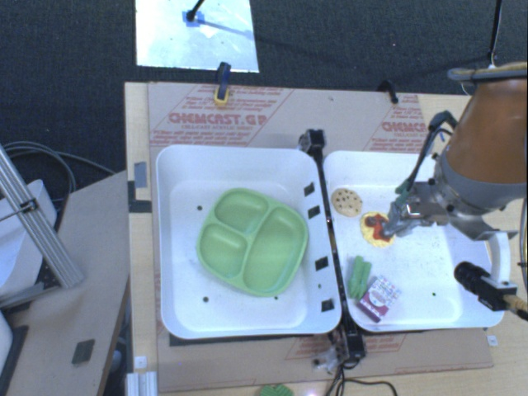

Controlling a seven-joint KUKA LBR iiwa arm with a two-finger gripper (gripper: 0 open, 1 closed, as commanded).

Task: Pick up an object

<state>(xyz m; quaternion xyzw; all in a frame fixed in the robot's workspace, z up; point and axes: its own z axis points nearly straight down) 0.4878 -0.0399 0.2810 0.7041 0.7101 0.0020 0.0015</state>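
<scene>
Yellow-and-red toy food lies in the right bin, close to the cookie, with the pincer directly upon it. You cannot tell the pincer's opening from this camera view. Centre over the toy, clear of the cookie, before closing and lifting.

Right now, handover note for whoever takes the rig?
Gripper: down in the right bin, at the yellow-and-red toy; a hold can't be confirmed.
Also in the right bin: cookie, green pod-like piece, small printed packet.
Left bin: green divided plate.
Done: approach to the toy.
Left: confirm the grasp, lift.
</scene>
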